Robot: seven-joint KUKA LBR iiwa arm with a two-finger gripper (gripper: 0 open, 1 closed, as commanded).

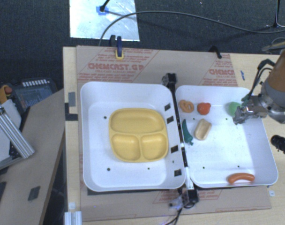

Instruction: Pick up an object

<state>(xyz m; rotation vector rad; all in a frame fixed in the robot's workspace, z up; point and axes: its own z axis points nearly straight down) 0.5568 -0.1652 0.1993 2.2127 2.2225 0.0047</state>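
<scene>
Camera view: board under both bins reads "CHEMCAST GP" in red, printed upside down.

Left bin holds a yellow divided tray.

Right bin: orange round piece, red piece, tan bread-like piece with long axis running near-to-far and slightly tilted, teal strip, orange sausage lying left-right at the near rim, green object.

Gripper sits low just beside the green object; cannot tell its opening, nor any hold.

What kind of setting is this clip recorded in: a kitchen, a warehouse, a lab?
Most likely a robotics lab test bench. A grey robot arm reaches over two white bins. One holds a yellow divided plate, the other toy food like a hot dog, with loose cables on the floor.
</scene>
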